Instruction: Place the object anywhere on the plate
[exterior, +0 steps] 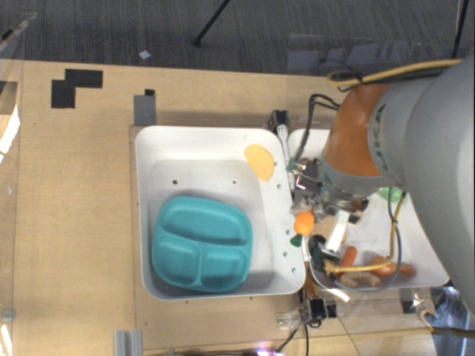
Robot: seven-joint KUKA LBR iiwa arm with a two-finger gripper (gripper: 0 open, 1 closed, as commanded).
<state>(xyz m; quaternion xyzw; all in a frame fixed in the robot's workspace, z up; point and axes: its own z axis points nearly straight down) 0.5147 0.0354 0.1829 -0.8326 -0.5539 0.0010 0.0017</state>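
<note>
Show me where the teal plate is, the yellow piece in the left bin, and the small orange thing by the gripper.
teal plate (201, 245), camera view, the ridge between its compartments.
yellow piece (260, 160), camera view, its middle.
small orange thing (303, 222), camera view, its middle.

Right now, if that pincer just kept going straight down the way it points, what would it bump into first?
Probably the small orange round object right below the pincer, near the white right bin's left wall. Depth is hard to judge from this slanted view.
</note>
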